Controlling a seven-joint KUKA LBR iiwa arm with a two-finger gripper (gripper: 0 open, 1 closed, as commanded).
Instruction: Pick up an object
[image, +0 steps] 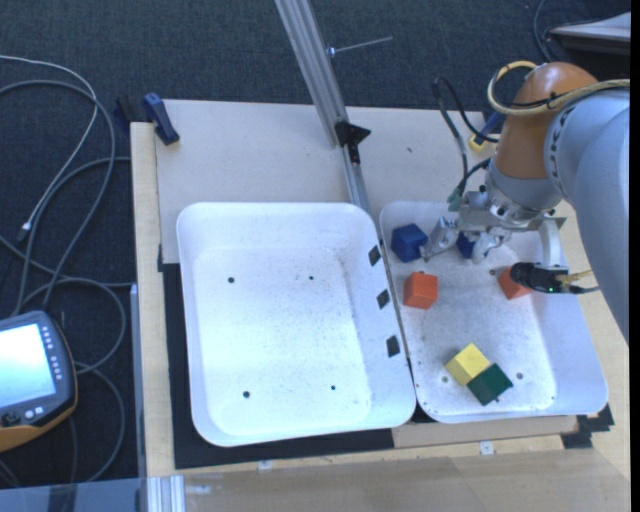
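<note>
While two white bins (200, 240) sit on a tan bench (250, 150), dark carpet (80, 50) around, hand (462, 238) state unclear

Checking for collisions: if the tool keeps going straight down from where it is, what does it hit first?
Probably a dark blue block partly hidden under the tool, at the back of the right bin. The other blue block sits just left. Depth is unclear.

arm reaching in, wrist bent, claw (462, 243) low
</note>
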